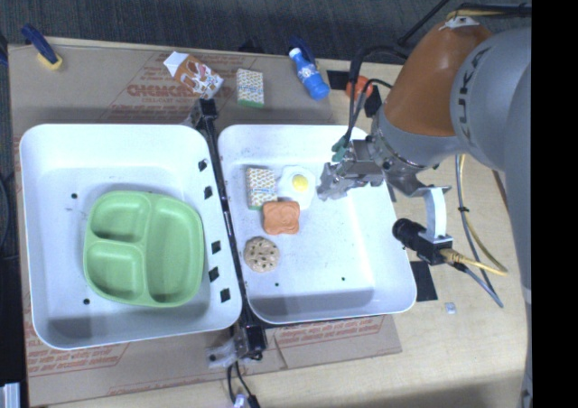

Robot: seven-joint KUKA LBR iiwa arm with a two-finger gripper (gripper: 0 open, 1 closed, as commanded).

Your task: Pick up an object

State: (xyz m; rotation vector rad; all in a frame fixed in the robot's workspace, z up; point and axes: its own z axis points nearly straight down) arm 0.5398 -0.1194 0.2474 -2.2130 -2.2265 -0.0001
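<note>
Four small objects lie in the right bin [361, 262]: a patterned square packet [260, 184], a fried egg toy [297, 185], an orange-brown slab [281, 216] and a chocolate chip cookie [262, 255]. My gripper [330, 182] hangs over the right bin, just right of the egg, at the end of the grey arm with its orange band. Its tips sit close to the egg's right edge. Nothing shows between them.
The left bin [54, 171] holds a green divided plate [144, 248]. Behind the bins on the cardboard lie a snack wrapper [192, 75], a small patterned packet [250, 87] and a blue bottle [309, 72]. A black clip row [212, 208] runs between the bins.
</note>
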